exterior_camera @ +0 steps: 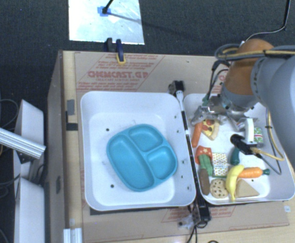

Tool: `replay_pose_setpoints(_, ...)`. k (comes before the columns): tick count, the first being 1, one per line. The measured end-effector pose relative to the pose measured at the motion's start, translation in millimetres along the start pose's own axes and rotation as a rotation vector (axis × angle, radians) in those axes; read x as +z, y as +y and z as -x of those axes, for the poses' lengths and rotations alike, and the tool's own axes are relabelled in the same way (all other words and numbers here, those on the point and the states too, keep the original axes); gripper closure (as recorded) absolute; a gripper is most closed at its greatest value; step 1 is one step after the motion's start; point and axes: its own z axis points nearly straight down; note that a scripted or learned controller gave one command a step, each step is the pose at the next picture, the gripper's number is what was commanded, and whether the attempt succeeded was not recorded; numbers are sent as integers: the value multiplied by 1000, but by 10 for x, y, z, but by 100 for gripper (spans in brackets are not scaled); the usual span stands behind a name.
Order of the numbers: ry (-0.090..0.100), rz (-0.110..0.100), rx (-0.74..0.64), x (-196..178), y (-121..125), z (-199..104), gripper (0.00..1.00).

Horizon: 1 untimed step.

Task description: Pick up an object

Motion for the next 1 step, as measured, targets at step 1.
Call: replay_pose_setpoints(1,0,2,-1,-109,9,0,100)
